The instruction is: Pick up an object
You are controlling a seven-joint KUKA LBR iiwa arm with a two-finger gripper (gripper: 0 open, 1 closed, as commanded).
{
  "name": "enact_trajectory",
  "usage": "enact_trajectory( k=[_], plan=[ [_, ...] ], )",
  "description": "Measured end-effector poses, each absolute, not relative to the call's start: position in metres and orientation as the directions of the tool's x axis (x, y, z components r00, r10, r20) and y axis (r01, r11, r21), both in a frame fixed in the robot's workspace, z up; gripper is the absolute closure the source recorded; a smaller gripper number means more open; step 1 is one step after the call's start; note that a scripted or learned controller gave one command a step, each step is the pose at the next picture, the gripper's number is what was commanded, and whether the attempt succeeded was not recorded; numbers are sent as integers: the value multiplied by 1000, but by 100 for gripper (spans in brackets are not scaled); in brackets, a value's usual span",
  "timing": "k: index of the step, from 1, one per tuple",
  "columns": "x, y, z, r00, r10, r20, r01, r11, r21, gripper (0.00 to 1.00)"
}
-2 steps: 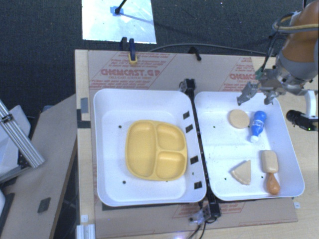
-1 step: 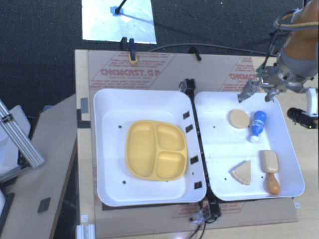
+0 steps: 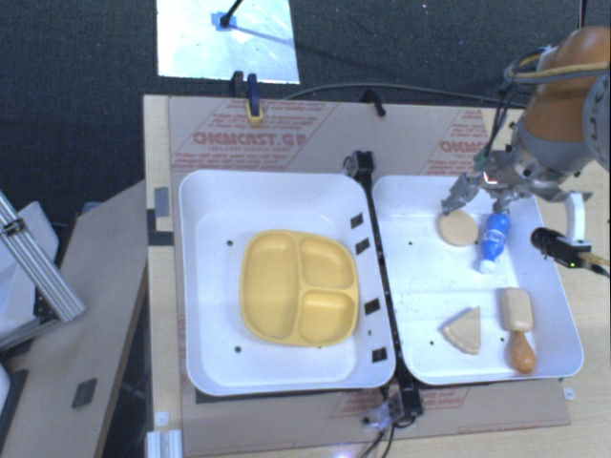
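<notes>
Two shallow white bins sit side by side on the desk (image 3: pixel 162 256): the left bin (image 3: pixel 205 256) and the right bin (image 3: pixel 420 284). The left bin holds one thing, a yellow tray (image 3: pixel 298 287) divided into three compartments. The right bin holds four things: one round tan disc (image 3: pixel 458 228), one small blue and white bottle (image 3: pixel 494 238), one tan wedge-shaped piece (image 3: pixel 464 331), and one long piece (image 3: pixel 518 328) with a pale tan upper part and an orange-brown lower end.
</notes>
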State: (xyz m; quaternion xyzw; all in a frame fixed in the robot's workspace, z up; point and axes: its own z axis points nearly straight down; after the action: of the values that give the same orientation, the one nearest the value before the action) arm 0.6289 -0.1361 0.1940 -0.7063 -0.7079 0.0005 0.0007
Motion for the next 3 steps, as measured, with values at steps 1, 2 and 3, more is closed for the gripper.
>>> enact_trajectory(
  k=[1,2,3],
  plan=[
    [631,-132,132,-3,1000,1,1000,3,-3,0],
    [634,-132,86,-2,1000,-3,1000,2,6,0],
    [637,-134,102,-2,1000,-8,1000,2,19,100]
  ],
)
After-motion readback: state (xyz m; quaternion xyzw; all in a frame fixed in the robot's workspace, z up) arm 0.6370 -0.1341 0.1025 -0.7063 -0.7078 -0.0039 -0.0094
